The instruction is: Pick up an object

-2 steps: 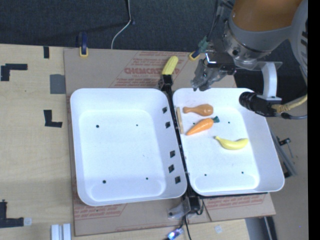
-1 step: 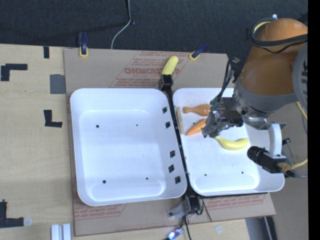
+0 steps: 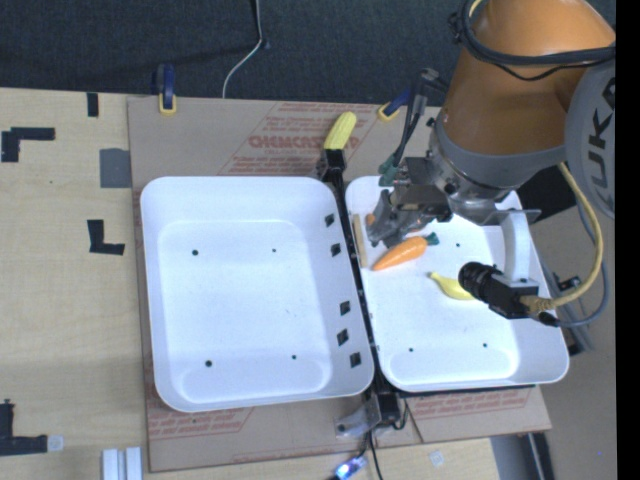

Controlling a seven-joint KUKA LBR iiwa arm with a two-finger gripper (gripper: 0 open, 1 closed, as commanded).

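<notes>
The arm (image 3: 520, 78) reaches over the right bin (image 3: 500, 368), and its gripper (image 3: 392, 226) hangs low at the bin's far left corner, just above a carrot (image 3: 400, 254). The carrot lies on the bin floor beside the dividing wall. I cannot tell how the jaws stand. A banana (image 3: 450, 287) lies near it. The left bin (image 3: 240, 298) sits beside.
</notes>
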